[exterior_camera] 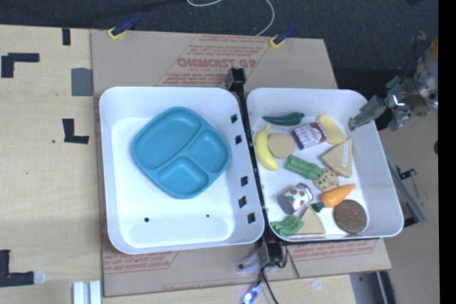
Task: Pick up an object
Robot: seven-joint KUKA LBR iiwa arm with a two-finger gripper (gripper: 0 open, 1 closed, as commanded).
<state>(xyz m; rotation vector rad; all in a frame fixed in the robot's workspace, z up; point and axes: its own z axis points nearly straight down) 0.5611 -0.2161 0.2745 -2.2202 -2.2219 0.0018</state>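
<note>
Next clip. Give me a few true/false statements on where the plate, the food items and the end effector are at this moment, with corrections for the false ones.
1. The blue plate lies in the left bin. True.
2. The banana lies on the plate. False: it is in the right bin, near the divider between the bins.
3. The end effector is at the right bin's upper right edge. True.
4. The end effector holds the carrot. False: the carrot lies in the right bin, apart from it, beside the brown cookie.
5. The plate has three compartments, with no food in them. True.
6. The green pepper lies in the left bin. False: it is at the top of the right bin.
</note>
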